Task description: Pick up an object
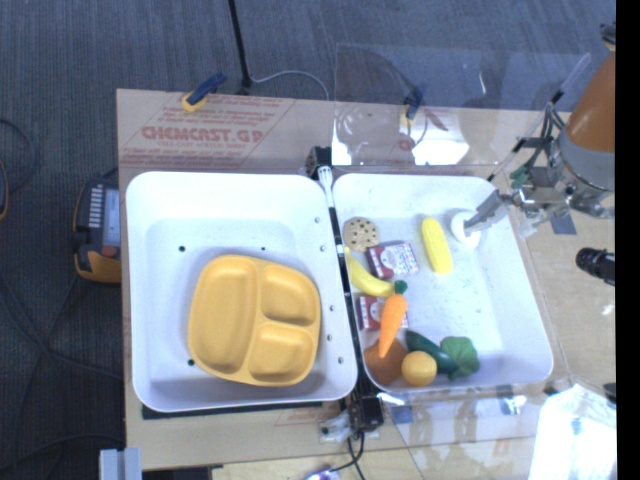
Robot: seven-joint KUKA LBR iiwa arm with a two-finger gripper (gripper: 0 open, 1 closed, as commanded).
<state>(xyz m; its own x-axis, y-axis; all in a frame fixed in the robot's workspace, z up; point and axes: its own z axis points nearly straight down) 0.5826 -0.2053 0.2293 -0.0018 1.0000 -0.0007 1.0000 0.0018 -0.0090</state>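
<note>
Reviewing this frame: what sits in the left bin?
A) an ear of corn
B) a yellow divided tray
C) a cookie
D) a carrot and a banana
B: the yellow divided tray lies alone in the left bin, while the carrot, banana, cookie and corn all lie in the right bin.

A yellow tray sits in a white bin (an orange carrot nearby).

Your gripper hangs over the right bin, near the corn cob; a yellow tray fills the left bin.
</note>
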